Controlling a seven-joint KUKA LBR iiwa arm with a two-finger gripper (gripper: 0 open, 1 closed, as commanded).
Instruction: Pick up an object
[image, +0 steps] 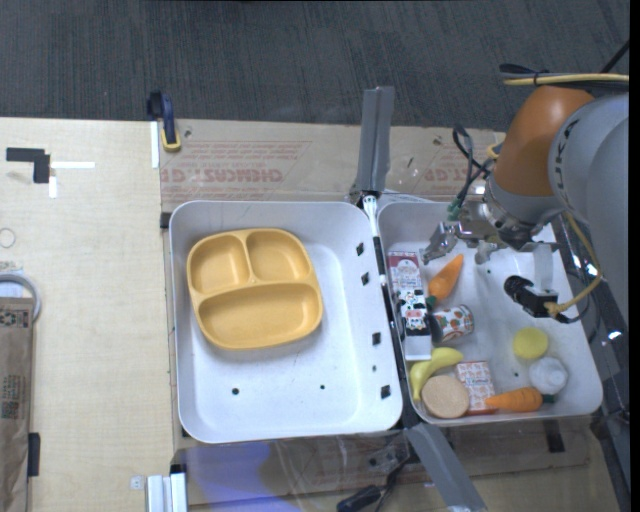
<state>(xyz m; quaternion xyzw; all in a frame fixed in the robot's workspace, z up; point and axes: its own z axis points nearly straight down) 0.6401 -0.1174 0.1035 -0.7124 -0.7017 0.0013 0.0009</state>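
Note:
My gripper (460, 247) hangs over the far part of the right bin (590, 385), below the orange wrist band. Its two fingers stand apart, open, with nothing gripped between them. Just in front of the fingertips lies a small orange carrot (447, 275), tilted, beside a red and white packet (404, 268). Further along the bin's left wall are a cow-patterned carton (413, 306) and a small printed can (455, 322). A banana (432, 362), a round biscuit-coloured disc (445, 397), a second carrot (515, 401) and a yellow lemon (531, 343) lie nearer the front.
The left bin (290, 400) holds a yellow divided plate (256, 287). A black cable end (522, 291) and the arm's hoses hang over the right bin's right side. A grey divider post (375, 140) rises between the bins at the back.

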